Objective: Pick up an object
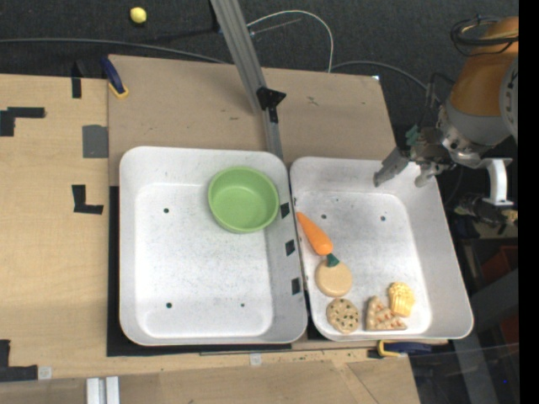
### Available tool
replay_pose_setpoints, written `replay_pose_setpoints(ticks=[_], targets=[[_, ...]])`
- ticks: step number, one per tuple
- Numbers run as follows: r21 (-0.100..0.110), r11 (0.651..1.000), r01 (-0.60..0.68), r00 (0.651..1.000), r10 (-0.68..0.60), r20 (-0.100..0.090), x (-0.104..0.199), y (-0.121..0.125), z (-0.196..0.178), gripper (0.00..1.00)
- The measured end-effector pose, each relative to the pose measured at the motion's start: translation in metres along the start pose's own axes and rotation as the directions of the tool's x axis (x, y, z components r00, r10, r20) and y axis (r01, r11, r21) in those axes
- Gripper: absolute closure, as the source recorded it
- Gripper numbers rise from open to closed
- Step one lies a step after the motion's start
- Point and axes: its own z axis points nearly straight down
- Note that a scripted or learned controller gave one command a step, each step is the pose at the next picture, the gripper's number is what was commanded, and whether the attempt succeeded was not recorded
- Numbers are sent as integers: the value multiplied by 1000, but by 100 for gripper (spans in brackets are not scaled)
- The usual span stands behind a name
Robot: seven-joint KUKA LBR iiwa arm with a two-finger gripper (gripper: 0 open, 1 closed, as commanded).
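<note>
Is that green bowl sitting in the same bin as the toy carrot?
No, the green bowl sits in the left bin, while the carrot lies in the right bin.

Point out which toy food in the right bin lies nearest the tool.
The orange carrot: it lies highest in the right bin, closest to the tool; the others cluster by the near edge.

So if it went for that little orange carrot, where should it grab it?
Probably across the carrot's thicker middle, coming straight down from above. It lies flat and slanted in the right bin, so the fingers should close across its narrow width, not along its length. Its upper tip sits near the bin's left wall and its lower end near a round cookie, so the middle has most room. The gripper is at the bin's upper right.
</note>
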Motion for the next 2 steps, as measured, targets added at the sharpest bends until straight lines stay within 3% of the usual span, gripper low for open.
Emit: replay_pose_setpoints(ticks=[2], targets=[[0, 1000, 0, 1000, 0, 0, -1, -14, 97, 0]])
